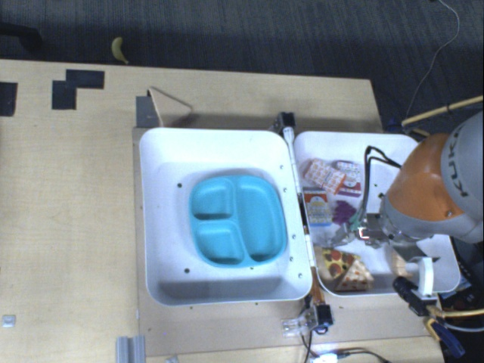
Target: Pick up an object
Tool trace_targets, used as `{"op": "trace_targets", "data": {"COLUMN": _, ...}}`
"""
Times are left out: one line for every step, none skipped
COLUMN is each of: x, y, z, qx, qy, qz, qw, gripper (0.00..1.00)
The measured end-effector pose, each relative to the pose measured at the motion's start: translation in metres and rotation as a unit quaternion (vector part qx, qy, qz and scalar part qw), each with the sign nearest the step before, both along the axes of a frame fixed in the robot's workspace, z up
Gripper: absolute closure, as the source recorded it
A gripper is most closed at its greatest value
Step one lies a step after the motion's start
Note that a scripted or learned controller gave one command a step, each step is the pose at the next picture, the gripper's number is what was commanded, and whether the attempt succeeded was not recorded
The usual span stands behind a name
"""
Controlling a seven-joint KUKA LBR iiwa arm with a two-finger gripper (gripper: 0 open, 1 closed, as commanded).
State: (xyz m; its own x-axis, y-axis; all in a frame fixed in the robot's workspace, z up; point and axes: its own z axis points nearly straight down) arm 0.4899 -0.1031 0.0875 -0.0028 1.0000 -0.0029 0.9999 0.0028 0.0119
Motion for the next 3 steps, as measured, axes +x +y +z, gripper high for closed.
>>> {"op": "trace_targets", "data": {"x": 0.002, "y": 0.000, "z": 0.012, "qx": -0.0003, "qy": -0.003, "qz": 0.001, "qw": 1.0000, "gripper": 1.00}}
{"op": "trace_targets", "data": {"x": 0.002, "y": 0.000, "z": 0.011, "qx": -0.0003, "qy": -0.003, "qz": 0.001, "qw": 1.0000, "gripper": 0.00}}
{"op": "trace_targets", "data": {"x": 0.004, "y": 0.001, "z": 0.022, "qx": 0.0000, "qy": -0.004, "qz": 0.002, "qw": 1.0000, "gripper": 1.00}}
